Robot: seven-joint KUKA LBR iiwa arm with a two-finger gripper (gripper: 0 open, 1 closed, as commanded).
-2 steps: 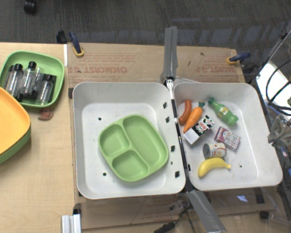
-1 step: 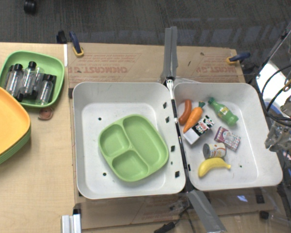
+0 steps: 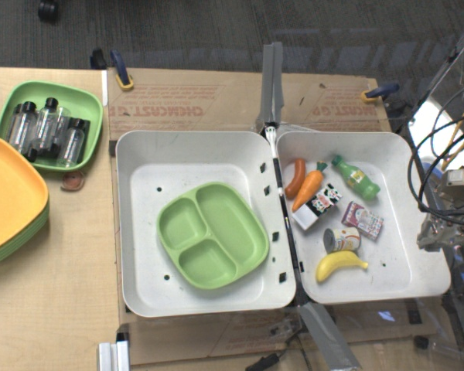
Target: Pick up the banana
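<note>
A yellow banana [image 3: 340, 266] lies in the right white bin [image 3: 398, 280], near that bin's front edge and a little left of its middle. It curves upward and its stem end points right. A small tin [image 3: 342, 240] lies just behind it, almost touching.
The right bin also holds a pink packet [image 3: 362, 221], a green bottle [image 3: 356, 178], a carrot [image 3: 307, 190], a sausage [image 3: 295, 178] and a black-and-white carton [image 3: 317, 205]. In the left bin [image 3: 139, 277] rests a green divided plate [image 3: 211, 234]. Cables [image 3: 437, 168] hang at the right.
</note>
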